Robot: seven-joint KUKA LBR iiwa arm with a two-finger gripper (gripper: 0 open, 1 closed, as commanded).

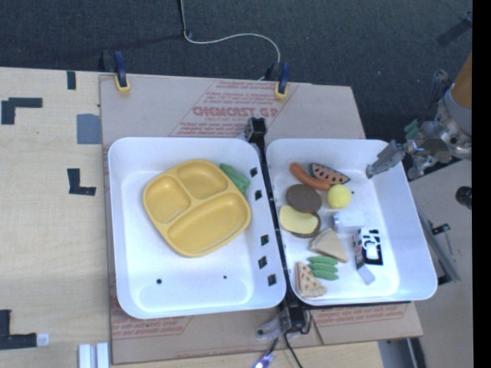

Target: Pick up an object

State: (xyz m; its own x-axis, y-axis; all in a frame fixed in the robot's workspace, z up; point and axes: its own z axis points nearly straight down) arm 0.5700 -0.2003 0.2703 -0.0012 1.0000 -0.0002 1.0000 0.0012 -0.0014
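Seen from above at a slant, two shallow white bins sit side by side on a cardboard sheet clamped to the bench. The left bin [123, 228] holds a yellow divided plate [197, 206], tilted a little in the frame, with a green leafy piece [236, 178] poking out from under its upper right corner. The right bin [406, 236] carries a cluster of toy food toward its left half: a sausage [305, 178] and a watermelon slice [329, 175] at the top, touching or nearly so; below them a dark brown patty [304, 198] beside a yellow ball-like fruit [339, 196]; then a pale yellow potato-like piece [298, 221] just under the patty. Lower still lie a sandwich wedge [330, 244], a green pea pod [322, 264] and a pizza slice [309, 280] near the bin's lower left corner. A black-and-white card [368, 248] rests to the right of the sandwich wedge. The gripper [381, 164] reaches in from the right edge of the frame and hangs over the upper right rim of the right bin — well apart from the food, nothing between its fingers. Whether those fingers are spread or closed, I cannot tell — they read as one grey shape at this angle.
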